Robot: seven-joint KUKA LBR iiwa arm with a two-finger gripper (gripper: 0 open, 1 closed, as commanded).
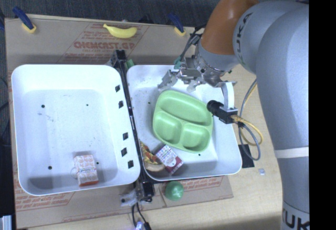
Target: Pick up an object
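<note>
The hand (181,77), fingers spread apart and holding nothing, hovers at the right bin's (231,158) far edge just above a green divided plate (182,120), with small cartons (169,158) nearby and a carton (85,169) in the left bin (26,118).

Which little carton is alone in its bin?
The small carton in the left bin. The other carton shares the right bin with a green plate.

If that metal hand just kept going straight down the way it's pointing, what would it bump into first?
Probably the far rim of the green divided plate, which lies just below the hand in the right bin. Depth is hard to judge; it might touch the bin's floor beside the plate instead.
</note>
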